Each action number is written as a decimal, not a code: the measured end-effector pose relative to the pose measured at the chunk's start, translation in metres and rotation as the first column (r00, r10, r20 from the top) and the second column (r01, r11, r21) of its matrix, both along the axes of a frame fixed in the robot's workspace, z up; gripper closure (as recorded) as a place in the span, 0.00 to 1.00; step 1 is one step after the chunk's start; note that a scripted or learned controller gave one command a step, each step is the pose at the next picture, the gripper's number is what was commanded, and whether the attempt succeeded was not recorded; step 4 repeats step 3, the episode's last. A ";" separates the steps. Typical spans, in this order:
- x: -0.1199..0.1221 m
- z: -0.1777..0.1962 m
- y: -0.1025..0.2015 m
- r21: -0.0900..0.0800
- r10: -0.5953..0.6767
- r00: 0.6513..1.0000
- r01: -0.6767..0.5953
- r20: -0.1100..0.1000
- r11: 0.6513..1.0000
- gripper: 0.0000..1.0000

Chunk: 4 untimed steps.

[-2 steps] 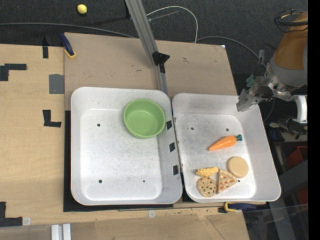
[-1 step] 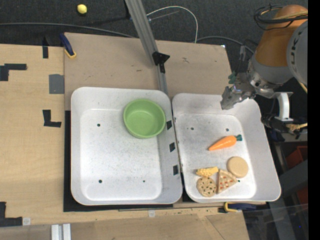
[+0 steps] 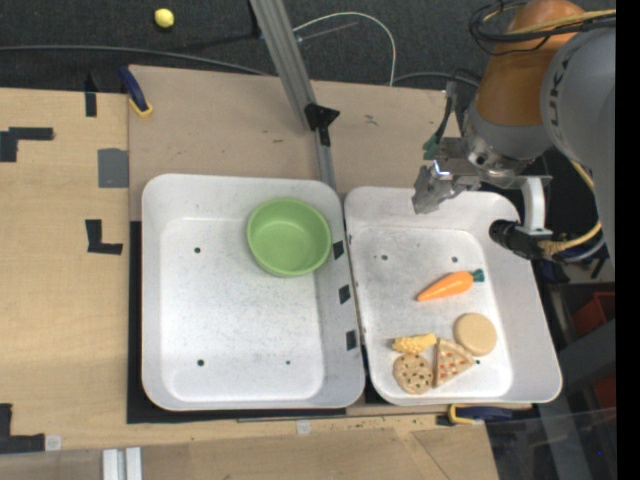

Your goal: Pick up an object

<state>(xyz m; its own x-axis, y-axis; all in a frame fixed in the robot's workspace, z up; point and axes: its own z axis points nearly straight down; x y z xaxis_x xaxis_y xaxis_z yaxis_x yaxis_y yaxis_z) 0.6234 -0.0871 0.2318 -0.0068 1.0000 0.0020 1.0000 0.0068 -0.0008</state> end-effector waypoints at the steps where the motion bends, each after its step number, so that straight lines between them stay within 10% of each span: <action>1: 0.004 -0.011 0.055 0.000 0.000 1.000 0.000 -0.002 1.000 1.00; 3: 0.000 -0.018 0.176 0.001 0.002 1.000 -0.002 -0.001 1.000 1.00; 4: 0.000 -0.018 0.176 0.001 0.002 1.000 -0.002 -0.001 1.000 1.00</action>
